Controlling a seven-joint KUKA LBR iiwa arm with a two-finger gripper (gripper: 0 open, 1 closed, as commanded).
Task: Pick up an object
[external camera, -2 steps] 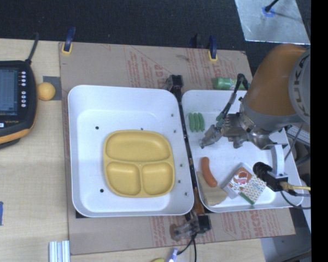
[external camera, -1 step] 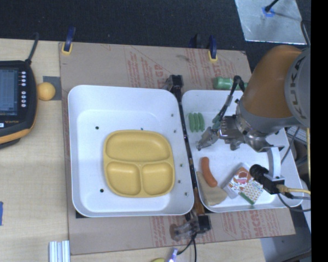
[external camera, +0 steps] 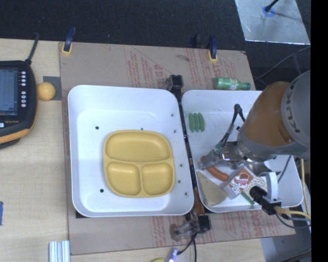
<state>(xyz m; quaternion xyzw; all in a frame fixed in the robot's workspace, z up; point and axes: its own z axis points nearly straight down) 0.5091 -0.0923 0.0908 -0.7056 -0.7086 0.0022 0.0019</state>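
Object: an orange piece [external camera: 217,173] lay in the right bin [external camera: 208,100], at about 7 o'clock from centre.
Neighbours: a printed packet [external camera: 241,183] at its 4 o'clock; green pods [external camera: 196,121] at 11 o'clock.
Gripper [external camera: 216,158]: low, just above the piece; grip state could not be told.
Advice: descend straight, close across the narrow width.

The arm [external camera: 273,124] hides much of the right bin [external camera: 208,100].

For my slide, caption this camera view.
Arm reaches into right bin over clutter; yellow tray lies in left bin.
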